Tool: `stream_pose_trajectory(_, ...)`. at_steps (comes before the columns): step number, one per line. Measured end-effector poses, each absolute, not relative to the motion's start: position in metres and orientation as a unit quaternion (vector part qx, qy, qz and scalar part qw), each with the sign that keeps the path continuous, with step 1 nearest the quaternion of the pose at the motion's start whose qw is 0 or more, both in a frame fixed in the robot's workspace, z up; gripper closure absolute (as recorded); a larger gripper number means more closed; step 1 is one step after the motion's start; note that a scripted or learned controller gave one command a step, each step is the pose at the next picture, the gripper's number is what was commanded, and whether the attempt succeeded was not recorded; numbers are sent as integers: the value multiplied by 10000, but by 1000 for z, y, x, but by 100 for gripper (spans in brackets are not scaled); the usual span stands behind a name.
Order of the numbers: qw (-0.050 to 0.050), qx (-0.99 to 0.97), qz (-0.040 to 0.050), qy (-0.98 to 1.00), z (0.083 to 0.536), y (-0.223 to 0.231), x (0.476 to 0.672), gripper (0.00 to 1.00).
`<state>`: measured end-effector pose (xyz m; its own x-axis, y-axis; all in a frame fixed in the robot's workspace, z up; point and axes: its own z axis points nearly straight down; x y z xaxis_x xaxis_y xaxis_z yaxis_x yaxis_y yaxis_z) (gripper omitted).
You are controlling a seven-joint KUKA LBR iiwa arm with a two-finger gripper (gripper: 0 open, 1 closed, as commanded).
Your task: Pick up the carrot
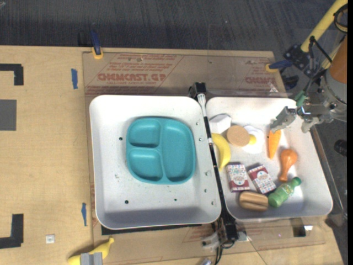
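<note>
The carrot (273,144) is a short orange cone lying in the right bin (320,175), near its far right part, with the thick end toward the back. My gripper (291,124) hovers just above and to the right of it and is open. Its left finger (279,120) reaches down to the carrot's thick end, and the right finger (306,126) stands apart over the bin's right wall. Nothing sits between the fingers.
The right bin also holds a banana (222,149), a tan disc (239,136), a drumstick (287,160), two small cartons (237,176), a green bottle (285,191) and a hot dog bun (253,201). A teal divided plate (161,149) lies in the left bin (105,164).
</note>
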<state>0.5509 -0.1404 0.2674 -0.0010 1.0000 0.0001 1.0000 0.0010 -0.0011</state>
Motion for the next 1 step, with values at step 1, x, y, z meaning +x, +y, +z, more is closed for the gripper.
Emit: stream_pose_trajectory(1, 61, -6974, 38, -7166, 156, -160, 569, 0)
